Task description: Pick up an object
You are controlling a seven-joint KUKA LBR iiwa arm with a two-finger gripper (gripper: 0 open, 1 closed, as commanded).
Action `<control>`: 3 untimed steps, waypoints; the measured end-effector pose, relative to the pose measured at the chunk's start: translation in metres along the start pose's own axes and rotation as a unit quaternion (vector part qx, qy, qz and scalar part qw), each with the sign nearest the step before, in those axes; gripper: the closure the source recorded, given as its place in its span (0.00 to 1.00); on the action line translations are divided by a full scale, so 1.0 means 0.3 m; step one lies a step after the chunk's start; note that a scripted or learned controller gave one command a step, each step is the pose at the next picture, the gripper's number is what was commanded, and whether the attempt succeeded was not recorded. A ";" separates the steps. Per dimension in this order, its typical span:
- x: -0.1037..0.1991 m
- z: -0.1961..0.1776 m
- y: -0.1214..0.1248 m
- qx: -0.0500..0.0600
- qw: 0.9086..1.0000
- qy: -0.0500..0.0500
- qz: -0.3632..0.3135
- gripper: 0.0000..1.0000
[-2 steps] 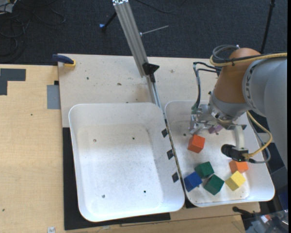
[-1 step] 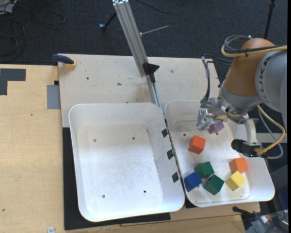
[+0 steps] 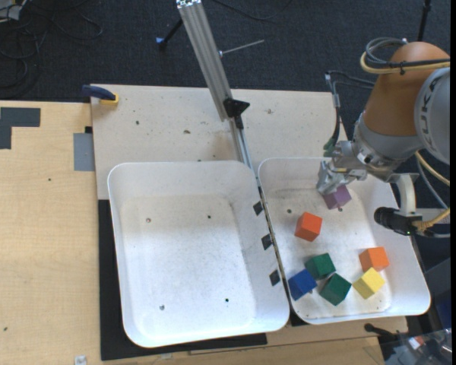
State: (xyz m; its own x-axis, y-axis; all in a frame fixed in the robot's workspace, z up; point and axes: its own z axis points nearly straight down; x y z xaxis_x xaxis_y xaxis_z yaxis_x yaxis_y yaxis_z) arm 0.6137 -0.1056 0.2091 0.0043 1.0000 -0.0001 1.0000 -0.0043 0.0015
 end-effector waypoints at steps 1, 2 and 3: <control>0.174 -0.045 -0.027 0.002 1.000 0.001 -0.004 1.00; 0.371 -0.054 -0.037 0.003 1.000 0.002 -0.005 1.00; 0.551 -0.024 -0.090 0.004 1.000 0.001 -0.004 1.00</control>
